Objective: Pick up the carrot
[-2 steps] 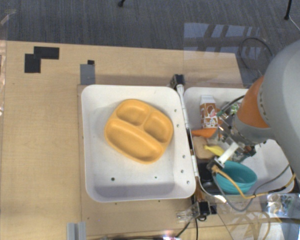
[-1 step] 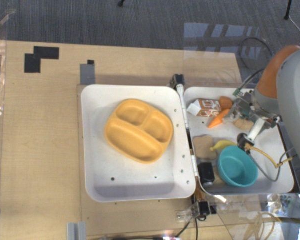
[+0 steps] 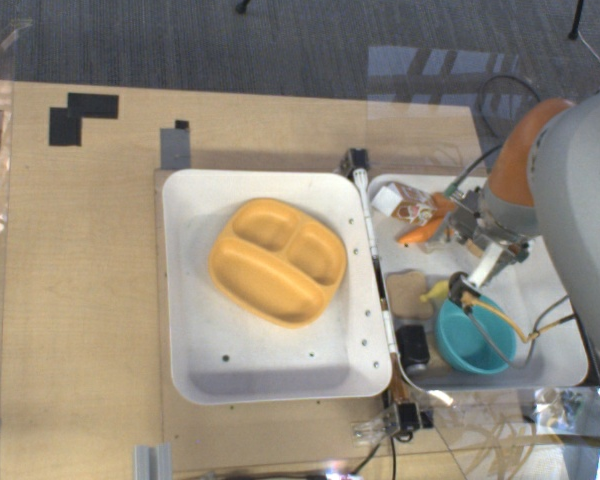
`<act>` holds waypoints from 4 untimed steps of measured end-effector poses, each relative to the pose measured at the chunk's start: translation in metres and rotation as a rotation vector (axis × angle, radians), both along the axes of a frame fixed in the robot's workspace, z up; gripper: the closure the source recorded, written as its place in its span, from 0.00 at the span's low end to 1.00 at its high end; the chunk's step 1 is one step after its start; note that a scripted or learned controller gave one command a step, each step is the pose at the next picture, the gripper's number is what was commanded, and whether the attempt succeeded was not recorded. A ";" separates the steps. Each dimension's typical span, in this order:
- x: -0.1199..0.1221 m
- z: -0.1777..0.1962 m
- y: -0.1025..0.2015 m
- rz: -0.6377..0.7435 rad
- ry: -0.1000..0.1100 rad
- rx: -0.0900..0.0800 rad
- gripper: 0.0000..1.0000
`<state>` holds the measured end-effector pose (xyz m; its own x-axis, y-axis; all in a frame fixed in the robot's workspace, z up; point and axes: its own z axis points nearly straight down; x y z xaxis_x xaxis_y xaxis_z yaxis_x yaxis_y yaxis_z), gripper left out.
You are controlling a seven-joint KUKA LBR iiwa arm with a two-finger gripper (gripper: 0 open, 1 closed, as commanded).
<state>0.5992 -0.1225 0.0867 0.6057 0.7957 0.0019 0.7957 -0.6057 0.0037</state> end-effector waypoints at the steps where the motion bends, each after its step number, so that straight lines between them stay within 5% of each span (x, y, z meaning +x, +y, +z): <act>1: 0.038 0.000 0.006 -0.236 0.059 0.010 0.00; 2: 0.027 -0.001 -0.062 -0.037 0.006 0.005 0.00; 3: 0.052 0.006 -0.047 -0.205 0.056 -0.001 0.00; 4: 0.057 0.003 -0.025 -0.599 0.052 -0.006 0.00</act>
